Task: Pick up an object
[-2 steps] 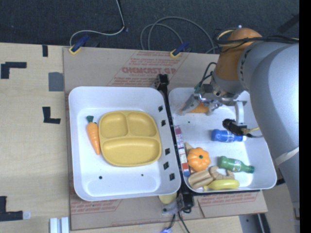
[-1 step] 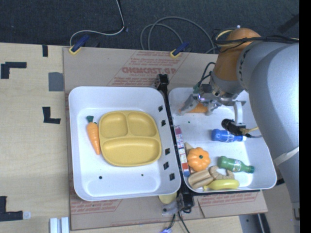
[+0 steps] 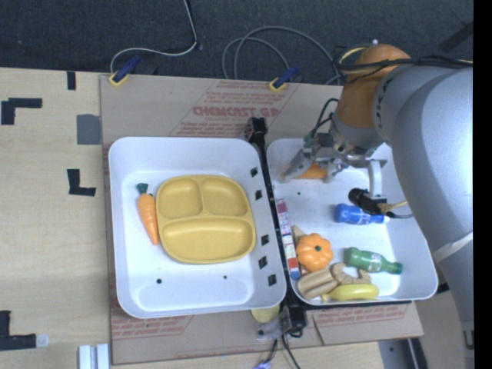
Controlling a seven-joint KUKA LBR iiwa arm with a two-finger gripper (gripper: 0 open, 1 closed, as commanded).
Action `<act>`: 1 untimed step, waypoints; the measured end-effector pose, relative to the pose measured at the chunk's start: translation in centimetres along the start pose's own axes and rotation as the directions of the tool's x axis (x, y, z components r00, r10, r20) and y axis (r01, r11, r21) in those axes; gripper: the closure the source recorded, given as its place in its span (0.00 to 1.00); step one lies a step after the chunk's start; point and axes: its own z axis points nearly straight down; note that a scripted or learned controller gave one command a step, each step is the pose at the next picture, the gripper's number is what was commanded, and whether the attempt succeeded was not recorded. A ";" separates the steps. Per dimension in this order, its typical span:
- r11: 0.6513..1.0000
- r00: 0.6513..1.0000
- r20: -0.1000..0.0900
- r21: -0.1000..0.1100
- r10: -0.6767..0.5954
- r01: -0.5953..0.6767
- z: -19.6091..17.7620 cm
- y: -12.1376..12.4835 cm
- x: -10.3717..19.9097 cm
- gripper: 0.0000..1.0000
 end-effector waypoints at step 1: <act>1.000 1.000 0.000 0.000 0.000 0.000 0.0 0.0 0.1 0.00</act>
